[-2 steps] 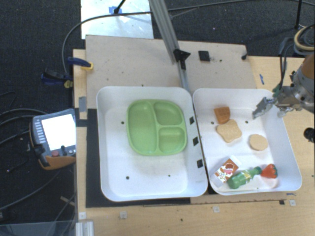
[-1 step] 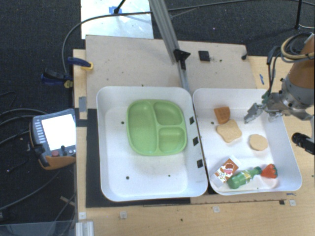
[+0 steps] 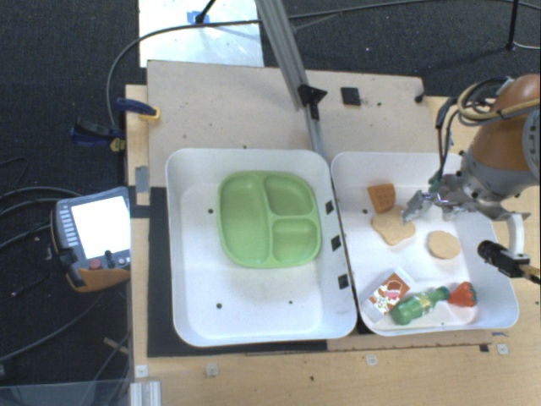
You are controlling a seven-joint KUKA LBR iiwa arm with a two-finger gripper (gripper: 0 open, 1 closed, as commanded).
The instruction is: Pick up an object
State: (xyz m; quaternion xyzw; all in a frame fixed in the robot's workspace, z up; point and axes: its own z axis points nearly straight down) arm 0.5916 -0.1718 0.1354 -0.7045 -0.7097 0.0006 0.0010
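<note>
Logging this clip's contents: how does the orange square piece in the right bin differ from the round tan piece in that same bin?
The orange square piece is darker and has corners; the round tan piece is paler and disc-shaped. The square one lies toward the bin's far side, left of the pincer; the round one lies nearer the camera, below the arm. Both lie flat on the right bin, apart from each other.

The arm (image 3: 507, 155) is grey, with a broad rounded orange band above the wrist. Thin dark cables loop along its upper side. At its tip sits a small gripper (image 3: 420, 205) of pale grey metal.
</note>
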